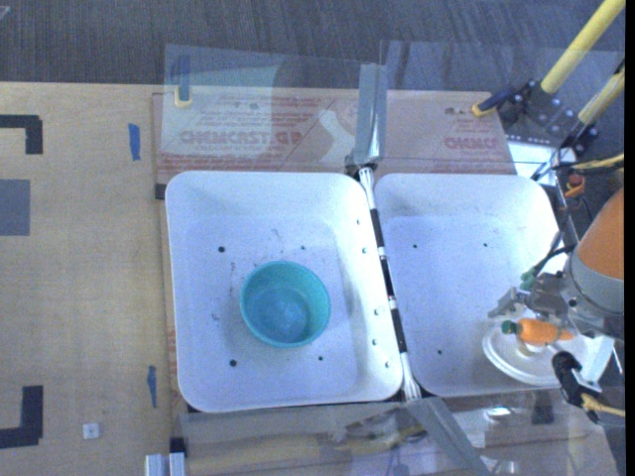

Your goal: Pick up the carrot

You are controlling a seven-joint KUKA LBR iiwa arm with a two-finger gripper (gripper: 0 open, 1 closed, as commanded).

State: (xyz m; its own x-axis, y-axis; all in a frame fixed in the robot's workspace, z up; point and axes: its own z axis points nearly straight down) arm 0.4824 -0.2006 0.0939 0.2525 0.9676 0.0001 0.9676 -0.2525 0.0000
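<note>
While the gripper (533,317) is hovering right over the carrot (539,332) on a white plate (501,357) in the right bin (446,266), grip state unclear, it's looking light, rigid, smooth, best pinched mid-body.

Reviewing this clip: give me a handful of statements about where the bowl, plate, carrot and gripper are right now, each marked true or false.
1. The teal bowl sits in the left bin. True.
2. The white plate lies in the left bin beside the bowl. False: it lies in the right bin, near its front right corner.
3. The carrot is at the plate, right by the gripper. True.
4. The carrot lies inside the teal bowl. False: the carrot is over in the right bin at the plate.
5. The gripper hangs over the left bin. False: it is over the right bin's front right corner, at the plate.
</note>
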